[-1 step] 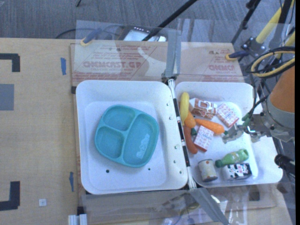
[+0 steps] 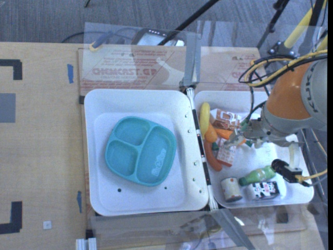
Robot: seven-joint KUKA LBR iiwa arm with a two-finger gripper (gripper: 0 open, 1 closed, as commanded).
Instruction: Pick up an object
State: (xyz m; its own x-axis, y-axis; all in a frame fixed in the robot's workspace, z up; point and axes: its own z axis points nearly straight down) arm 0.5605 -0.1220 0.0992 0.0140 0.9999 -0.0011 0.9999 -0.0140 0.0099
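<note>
The right bin (image 2: 304, 191) holds a heap of small items. A yellow banana (image 2: 204, 116) lies along its left wall, with an orange piece (image 2: 210, 135) and a longer red-orange piece (image 2: 213, 161) below it. A printed snack packet (image 2: 225, 117) lies at the top and a small red-and-white packet (image 2: 225, 154) sits mid-bin. Near the front stand a pale can (image 2: 230, 188), a green bottle (image 2: 258, 175) and a black-and-white carton (image 2: 263, 190). My gripper (image 2: 241, 138) hangs low over the middle of this bin, just right of the small packet.
The left bin (image 2: 99, 191) holds a teal divided plate (image 2: 139, 150). The grey and orange arm (image 2: 291, 100) covers the right bin's upper right part. A clear plastic sheet (image 2: 135, 66) and tripod legs lie behind the bins.
</note>
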